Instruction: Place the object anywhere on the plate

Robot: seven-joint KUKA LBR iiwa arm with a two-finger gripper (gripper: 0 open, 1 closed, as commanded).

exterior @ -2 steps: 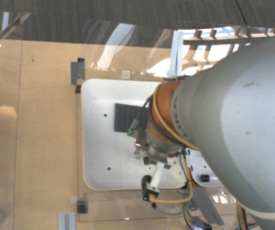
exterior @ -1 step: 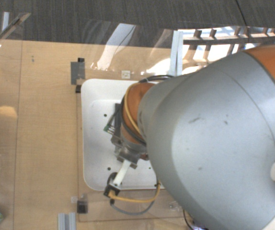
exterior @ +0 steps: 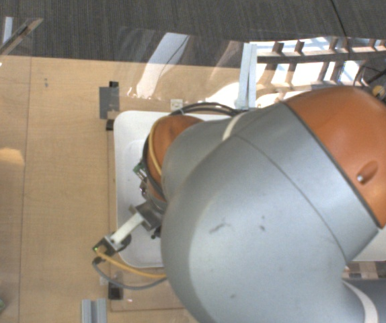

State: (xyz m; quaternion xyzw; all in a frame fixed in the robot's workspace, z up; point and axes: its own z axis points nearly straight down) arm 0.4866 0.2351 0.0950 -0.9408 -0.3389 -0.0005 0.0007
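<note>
arm (exterior: 274,221): grey bulk nearest the lens, covering most of the bin.
end effector (exterior: 154,180): under the arm; grip state, cannot tell.
object: location cannot tell; weight, stiffness and hold point can't be judged.
bin (exterior: 127,153): white rim left of the end effector.
table (exterior: 45,180): tan, beyond, further left.

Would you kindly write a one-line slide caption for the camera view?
Large grey robot arm with an orange band looms over a shallow white bin on the light wooden bench.
</note>
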